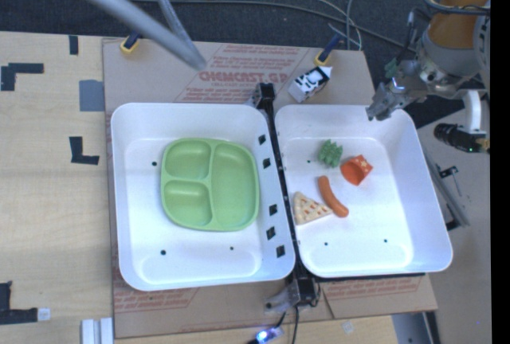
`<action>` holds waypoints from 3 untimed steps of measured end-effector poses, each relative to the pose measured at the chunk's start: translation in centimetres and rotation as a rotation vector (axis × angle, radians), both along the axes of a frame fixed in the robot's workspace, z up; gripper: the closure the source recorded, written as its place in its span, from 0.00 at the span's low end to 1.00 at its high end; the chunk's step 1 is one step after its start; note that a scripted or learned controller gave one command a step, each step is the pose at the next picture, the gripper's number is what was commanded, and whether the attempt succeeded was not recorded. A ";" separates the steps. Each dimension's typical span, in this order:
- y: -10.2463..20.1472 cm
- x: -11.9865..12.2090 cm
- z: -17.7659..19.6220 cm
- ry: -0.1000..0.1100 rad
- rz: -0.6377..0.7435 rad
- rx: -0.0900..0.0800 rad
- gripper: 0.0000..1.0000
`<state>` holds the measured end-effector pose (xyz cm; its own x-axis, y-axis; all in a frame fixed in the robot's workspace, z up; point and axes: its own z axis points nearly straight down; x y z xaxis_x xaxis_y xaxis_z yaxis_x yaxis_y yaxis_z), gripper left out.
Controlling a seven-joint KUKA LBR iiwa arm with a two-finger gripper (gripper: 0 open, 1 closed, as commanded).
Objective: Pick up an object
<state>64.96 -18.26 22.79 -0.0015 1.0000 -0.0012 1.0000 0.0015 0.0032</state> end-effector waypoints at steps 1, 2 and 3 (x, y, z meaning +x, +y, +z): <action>0.1 0.1 2.3 0.002 0.000 0.001 1.00; 4.8 -2.2 2.9 0.004 0.004 0.003 1.00; 8.6 -4.5 1.9 0.006 0.002 0.002 1.00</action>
